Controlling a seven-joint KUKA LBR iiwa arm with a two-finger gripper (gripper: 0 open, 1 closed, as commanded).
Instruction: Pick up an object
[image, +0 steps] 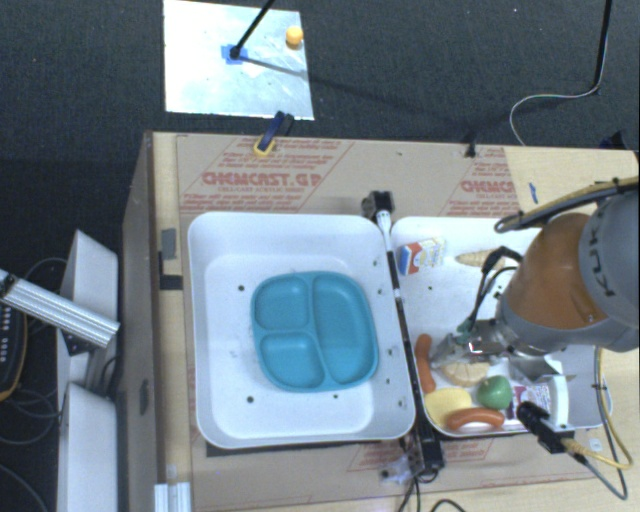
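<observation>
My gripper hangs low over the near part of the right bin, under the grey and orange wrist. Just below it lie a pale bread-like piece, a green apple, a yellow piece and an orange-red piece. A red sausage lies along the bin's left wall. At the far end sit a small white carton with red and blue print and a beige item. The arm hides much of the bin's right side.
The left bin holds a blue divided plate. A white packet with pink print lies at the right bin's near right corner. A black divider runs between the bins. Cables trail at the front right.
</observation>
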